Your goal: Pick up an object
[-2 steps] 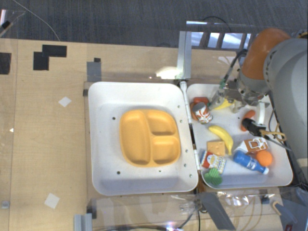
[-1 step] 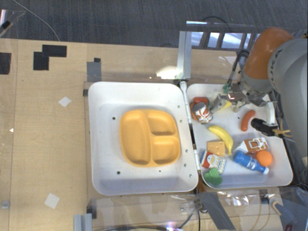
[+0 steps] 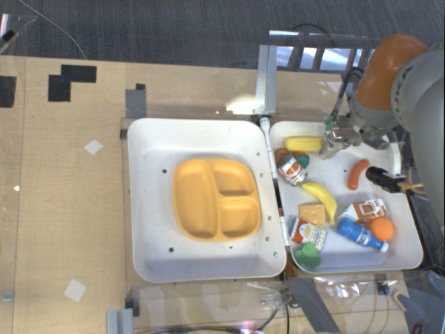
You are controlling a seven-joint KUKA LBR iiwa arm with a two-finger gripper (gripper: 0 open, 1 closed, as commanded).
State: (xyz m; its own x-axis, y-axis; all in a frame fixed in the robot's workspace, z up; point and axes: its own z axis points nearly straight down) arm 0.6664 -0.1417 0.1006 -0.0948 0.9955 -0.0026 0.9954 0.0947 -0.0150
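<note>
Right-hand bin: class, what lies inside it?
The right-hand bin holds corn, a banana, a sausage, a blue bottle and an orange; stacked packets hide what's underneath.

A yellow divided tray point(image 3: 214, 199) sits in the left bin point(image 3: 146, 186); toy foods crowd the right bin point(image 3: 410, 252) beneath the hand point(image 3: 336, 136).

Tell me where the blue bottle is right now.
The blue bottle lies in the right bin, near its front right corner, just below the small carton and touching the orange ball.
</note>
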